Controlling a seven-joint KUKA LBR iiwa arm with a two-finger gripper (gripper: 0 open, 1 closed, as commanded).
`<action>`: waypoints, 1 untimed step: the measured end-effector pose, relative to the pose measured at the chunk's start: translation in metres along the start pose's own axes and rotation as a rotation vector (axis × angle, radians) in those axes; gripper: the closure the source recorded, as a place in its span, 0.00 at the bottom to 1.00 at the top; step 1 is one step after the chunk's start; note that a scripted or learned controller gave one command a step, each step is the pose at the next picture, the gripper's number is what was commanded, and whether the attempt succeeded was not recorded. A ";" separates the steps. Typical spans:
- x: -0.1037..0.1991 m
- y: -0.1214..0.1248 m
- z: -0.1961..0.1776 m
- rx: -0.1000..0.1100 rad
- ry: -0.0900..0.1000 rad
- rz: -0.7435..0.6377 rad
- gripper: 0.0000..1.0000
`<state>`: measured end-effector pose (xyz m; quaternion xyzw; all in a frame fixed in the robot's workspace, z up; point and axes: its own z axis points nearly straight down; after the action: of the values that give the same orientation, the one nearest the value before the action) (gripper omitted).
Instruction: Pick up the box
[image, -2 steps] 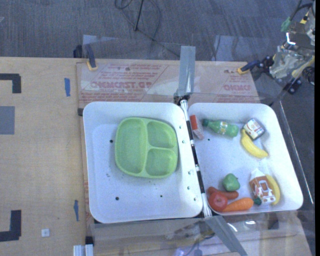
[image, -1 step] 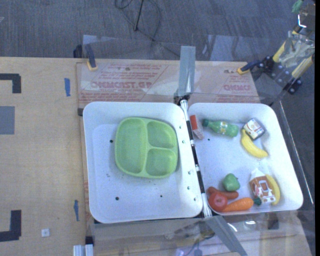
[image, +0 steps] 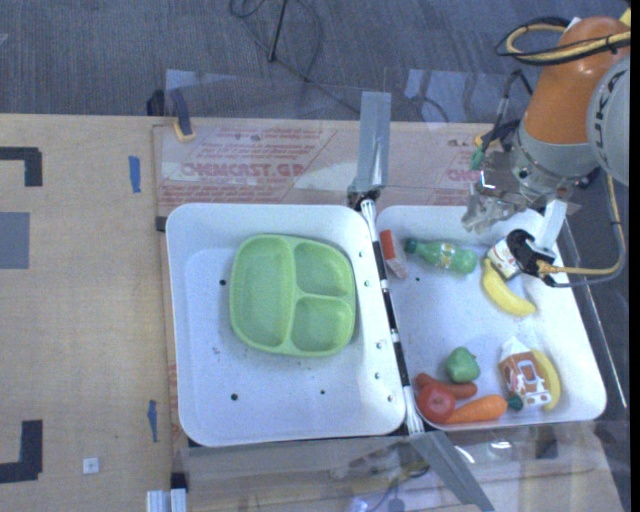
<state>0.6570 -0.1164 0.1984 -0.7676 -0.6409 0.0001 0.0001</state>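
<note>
The box (image: 519, 373) is a small orange and white carton lying near the front right corner of the right bin (image: 440, 310). A yellow banana-like piece (image: 549, 375) rests against its right side. My gripper (image: 488, 214) hangs over the back edge of the right bin, well behind the box and apart from it. It is just right of a green bottle (image: 443, 256). Nothing shows in its grasp.
The right bin also holds a banana (image: 505, 291), a green pepper (image: 461, 364), a tomato (image: 436, 401), a carrot (image: 480, 409) and a small red and white item (image: 391, 256) by its left wall. A green divided plate (image: 293, 294) lies in the left bin (image: 200, 330).
</note>
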 end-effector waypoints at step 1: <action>-0.046 0.019 -0.199 -0.004 -0.002 -0.067 1.00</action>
<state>0.6672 -0.1654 0.3978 -0.7456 -0.6664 -0.0005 -0.0019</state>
